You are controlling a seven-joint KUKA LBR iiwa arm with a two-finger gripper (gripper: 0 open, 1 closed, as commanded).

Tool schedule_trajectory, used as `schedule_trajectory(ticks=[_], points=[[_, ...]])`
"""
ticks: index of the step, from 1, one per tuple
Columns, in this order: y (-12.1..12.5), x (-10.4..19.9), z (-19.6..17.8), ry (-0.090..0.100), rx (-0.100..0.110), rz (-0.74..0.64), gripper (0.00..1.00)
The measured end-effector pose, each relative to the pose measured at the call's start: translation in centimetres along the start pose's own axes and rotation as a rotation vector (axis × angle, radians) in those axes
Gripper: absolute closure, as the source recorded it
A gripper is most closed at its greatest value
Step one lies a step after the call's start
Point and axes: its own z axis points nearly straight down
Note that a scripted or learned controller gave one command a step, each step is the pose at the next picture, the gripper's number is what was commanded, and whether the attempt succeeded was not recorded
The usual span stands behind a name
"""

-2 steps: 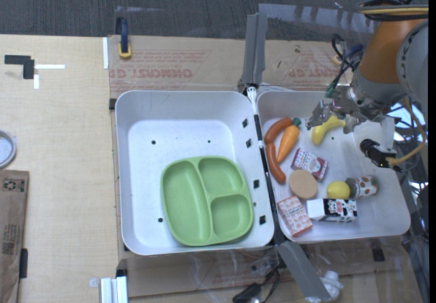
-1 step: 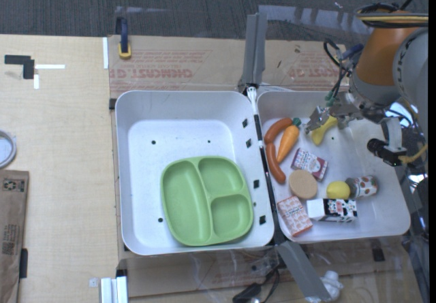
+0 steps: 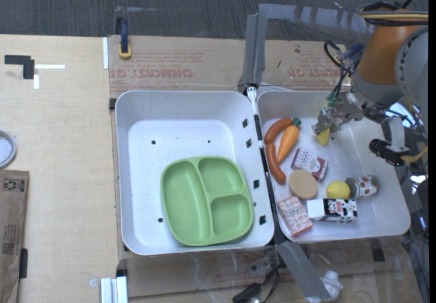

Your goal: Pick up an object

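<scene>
Overhead, the grey arm with its orange band reaches in from the right, wrist bent down over the far part of the right bin (image 3: 388, 223). Its tool (image 3: 325, 130) is clenched on a small yellow object (image 3: 323, 136), just right of the carrot (image 3: 287, 142).

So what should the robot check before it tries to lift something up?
1. Gripper is over the right bin: ok.
2. Something yellow sits right at the gripper: ok.
3. That yellow thing is really held: cannot tell.
4. Carrot and sausage lie apart from the gripper: ok.
5. Lemon and round cookie are out of the arm's way: ok.
6. Green divided plate lies in the left bin, away from the pick: ok.
</scene>
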Motion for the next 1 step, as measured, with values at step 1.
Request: schedule_trajectory(ticks=[1], points=[[0.99, 4.17, -10.64, -0.005, -0.015, 0.154, 1.00]])
